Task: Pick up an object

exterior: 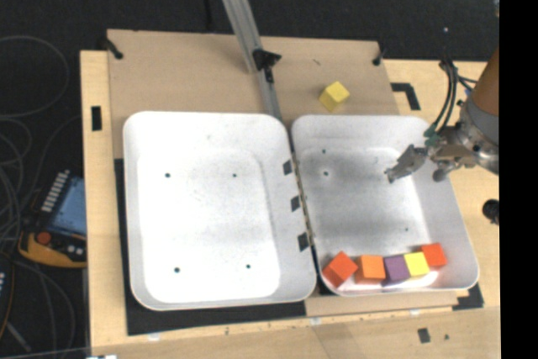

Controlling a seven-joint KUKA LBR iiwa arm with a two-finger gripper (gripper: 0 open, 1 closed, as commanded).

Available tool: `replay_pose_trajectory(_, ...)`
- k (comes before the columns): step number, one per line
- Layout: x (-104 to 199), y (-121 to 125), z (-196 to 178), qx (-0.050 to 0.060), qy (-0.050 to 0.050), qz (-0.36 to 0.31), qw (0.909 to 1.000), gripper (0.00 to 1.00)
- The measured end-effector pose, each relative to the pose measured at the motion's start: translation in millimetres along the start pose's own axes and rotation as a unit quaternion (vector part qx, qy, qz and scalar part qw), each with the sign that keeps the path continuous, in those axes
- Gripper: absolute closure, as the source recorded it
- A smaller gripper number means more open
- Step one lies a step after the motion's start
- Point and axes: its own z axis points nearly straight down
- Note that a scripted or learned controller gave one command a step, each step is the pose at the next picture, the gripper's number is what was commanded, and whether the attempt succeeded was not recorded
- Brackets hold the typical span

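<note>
Several small cubes line the front wall of the right bin (437, 206): a red-orange one (340, 267), an orange one (371, 266), a purple one (395, 268), a yellow one (417, 265) and another red-orange one (434, 255). A lone yellow cube (334, 95) lies on the bench behind the bins. My gripper (419, 170) hangs over the right bin's far right part, well behind the row of cubes. Its two fingers are spread open with nothing between them.
The left bin (143, 206) sits beside the right one, joined at a hinged middle edge. A slanted metal rail (239, 4) rises from the back of the bench. Cables and a handheld pendant (59, 219) lie off the bench at the left.
</note>
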Motion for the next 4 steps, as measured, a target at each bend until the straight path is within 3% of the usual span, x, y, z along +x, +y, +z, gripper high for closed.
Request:
replay_pose_trajectory(1, -29.5, 34.8, 27.2, 0.001, -0.002, 0.001, 1.0000, 0.00)
replay_pose_trajectory(2, 23.4, -1.3, 78.2, 0.004, 0.002, -0.003, 1.0000, 0.00)
replay_pose_trajectory(3, 61.4, -22.3, 108.3, 0.003, 0.001, -0.003, 1.0000, 0.00)
replay_pose_trajectory(4, 64.1, 2.5, 145.6, 0.000, -0.001, -0.002, 1.0000, 0.00)
